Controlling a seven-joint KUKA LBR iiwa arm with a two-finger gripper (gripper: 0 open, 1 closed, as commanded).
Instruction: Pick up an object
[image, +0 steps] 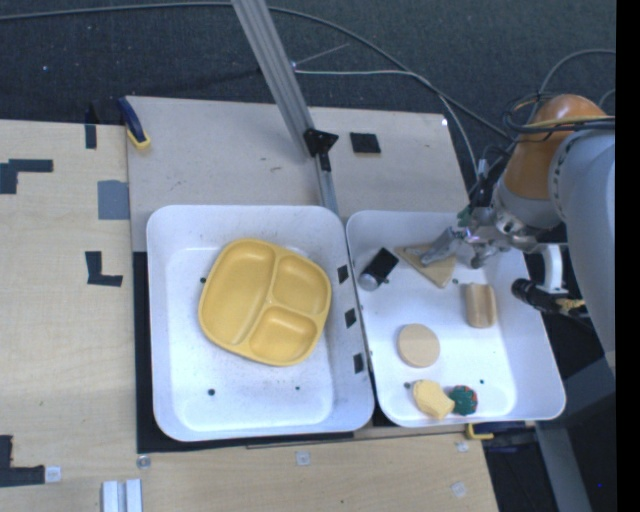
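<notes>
Nearest the camera, a lumpy yellow piece (432, 398) and a small green-and-dark toy (463, 399) are lying touching each other at the near edge of the right bin (530, 385), well below the jaws. The gripper (452, 247) is being held low over the far part of that bin, directly above a flat tan wedge (425, 263) whose point is running toward the near right; whether the jaws are wide, narrow or closed on anything cannot be told. A short wooden block (479, 304), smooth and rounded, is lying just below the jaws with its long axis pointing away from the camera. A pale round disc (419, 345) is resting further below, and a black cylinder (379, 268) just to the left. The moulded yellow divided plate (266, 300) is sitting far left in the left bin (180, 400). The wedge is judged the likeliest target.
</notes>
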